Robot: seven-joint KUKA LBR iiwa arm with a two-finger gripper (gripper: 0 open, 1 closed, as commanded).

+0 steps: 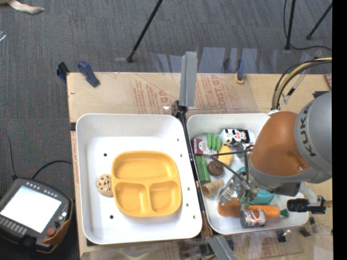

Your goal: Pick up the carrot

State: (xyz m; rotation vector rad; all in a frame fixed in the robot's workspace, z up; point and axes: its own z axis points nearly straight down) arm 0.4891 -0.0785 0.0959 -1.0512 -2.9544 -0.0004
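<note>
Two shallow white bins sit side by side on the bench in the camera view: the left bin (pixel 87 145) holds a yellow divided tray (pixel 146 183) with a cookie (pixel 104 184) lying just beside its left edge, while the right bin (pixel 217 118) is crowded with toy food. The carrot (pixel 268 212) lies near that bin's front edge, its orange body running across with the green tip pointing right, just above a small can (pixel 252 219) and close beside another orange piece (pixel 230 209). The arm reaches in from the right, its orange band bulking over the bin's far side, and the gripper (pixel 238 191) hangs low over the clutter just left of the carrot, beside an ice cream cone (pixel 212 187). Whether the claw is apart or together I cannot tell, since wrist and cables cover it. Judging by the crowding, a clean grasp looks awkward: neighbours press close on the carrot's left end.
</note>
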